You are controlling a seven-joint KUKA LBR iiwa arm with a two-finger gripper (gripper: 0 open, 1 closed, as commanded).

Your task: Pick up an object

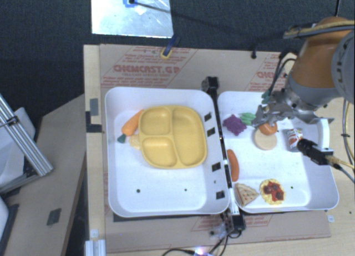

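The gripper (265,117) hangs low over the right bin (316,194), touching an orange toy (268,129) to grab it. I cannot tell its grip.

orange-topped cream round piece (265,137) | right bin (319,194) | flat, upper middle

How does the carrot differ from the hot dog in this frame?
The carrot lies in the left bin, tilted, touching the yellow tray; the hot dog lies in the right bin, near upright in the view, apart from other items. The carrot is orange and tapers to a green end; the hot dog is redder with rounded ends. Both are long, thin toy foods lying flat.
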